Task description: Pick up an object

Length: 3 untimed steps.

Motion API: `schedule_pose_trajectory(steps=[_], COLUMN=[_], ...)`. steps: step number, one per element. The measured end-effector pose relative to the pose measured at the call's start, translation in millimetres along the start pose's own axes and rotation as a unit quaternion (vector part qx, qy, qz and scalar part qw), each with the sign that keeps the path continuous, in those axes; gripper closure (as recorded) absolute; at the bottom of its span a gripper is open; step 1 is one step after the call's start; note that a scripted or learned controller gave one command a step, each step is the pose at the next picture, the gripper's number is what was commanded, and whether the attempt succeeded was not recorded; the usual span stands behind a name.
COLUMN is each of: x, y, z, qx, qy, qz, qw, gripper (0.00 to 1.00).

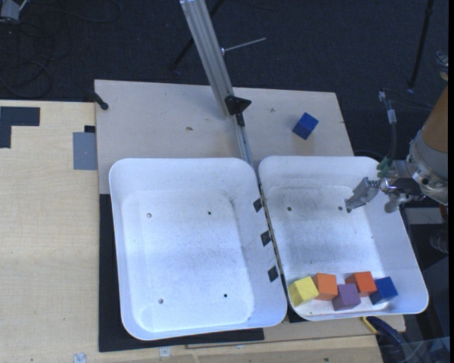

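The gripper [365,195] hangs over the right bin's [397,242] far right edge, seemingly released and bare; the blocks [343,288] cluster well apart at its near edge.

At the right edge of the frame the arm [437,146] shows an orange band above a pale grey ribbed ring. Below that sits a darker grey wrist block with small metal fittings. The gripper [372,193] is dull silver metal, with thin angled fingers [358,196]; its details are too small to make out clearly.
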<state>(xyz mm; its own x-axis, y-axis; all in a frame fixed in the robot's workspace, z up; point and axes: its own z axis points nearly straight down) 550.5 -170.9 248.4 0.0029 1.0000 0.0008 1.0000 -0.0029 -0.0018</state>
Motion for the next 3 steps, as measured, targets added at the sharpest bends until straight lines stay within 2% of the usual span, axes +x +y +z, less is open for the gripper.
schedule_pose_trajectory(steps=[1,2,3], x=[25.0,20.9,11.8], y=[39.2,37.6,-50.6], z=[160.2,127.5,131.7], qx=[0.000,-0.001,0.003], qy=[0.000,-0.001,0.001], qz=[-0.003,-0.001,0.000], qw=[1.0000,1.0000,1.0000], gripper=[0.00,0.00,0.00])
